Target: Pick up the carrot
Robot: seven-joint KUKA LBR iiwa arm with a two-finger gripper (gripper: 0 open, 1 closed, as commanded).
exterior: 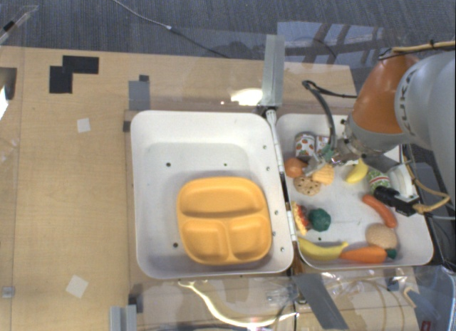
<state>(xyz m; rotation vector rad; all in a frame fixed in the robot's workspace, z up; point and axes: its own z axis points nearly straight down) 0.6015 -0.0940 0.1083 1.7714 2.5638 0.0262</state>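
Carrot: lies flat along the near edge of the right bin, orange body pointing left, green tip toward the right, apart from the gripper. Touching its left end, a banana curves along the same edge. Just above the carrot's right end sits a tan bread roll; beyond that, a red-orange sausage lies aslant. A green broccoli piece rests near the bin's middle. Farther up are a cookie, a yellow cheese wedge and a small yellow lemon-like piece. Gripper: hovers over the upper part of this bin, near the cheese; its opening cannot be judged. Left bin: holds an orange divided tray.
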